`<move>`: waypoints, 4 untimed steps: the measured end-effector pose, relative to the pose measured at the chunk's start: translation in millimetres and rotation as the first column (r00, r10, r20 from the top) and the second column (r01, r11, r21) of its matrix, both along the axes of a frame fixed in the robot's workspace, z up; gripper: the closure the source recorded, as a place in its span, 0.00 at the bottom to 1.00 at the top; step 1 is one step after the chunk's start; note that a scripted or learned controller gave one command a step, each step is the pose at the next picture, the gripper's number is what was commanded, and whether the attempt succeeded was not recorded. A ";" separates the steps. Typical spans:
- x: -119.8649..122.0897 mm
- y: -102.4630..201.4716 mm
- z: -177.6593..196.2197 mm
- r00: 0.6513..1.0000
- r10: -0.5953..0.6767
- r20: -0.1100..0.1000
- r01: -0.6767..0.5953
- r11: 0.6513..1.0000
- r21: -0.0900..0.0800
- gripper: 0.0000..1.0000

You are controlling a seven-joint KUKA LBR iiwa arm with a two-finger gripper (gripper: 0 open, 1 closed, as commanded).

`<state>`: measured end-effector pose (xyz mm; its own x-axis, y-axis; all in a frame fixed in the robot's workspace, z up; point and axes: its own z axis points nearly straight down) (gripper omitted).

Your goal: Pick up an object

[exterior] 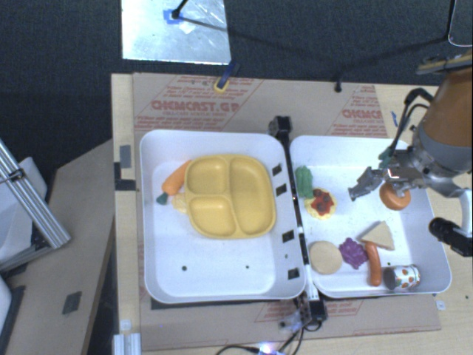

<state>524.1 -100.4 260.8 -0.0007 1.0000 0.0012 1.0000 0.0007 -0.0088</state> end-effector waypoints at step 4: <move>1.6 0.4 -161.3 1.000 0.000 0.005 0.000 1.000 0.000 0.00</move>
<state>525.7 -100.0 99.5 -0.0011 1.0000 0.0012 1.0000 0.0011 -0.0036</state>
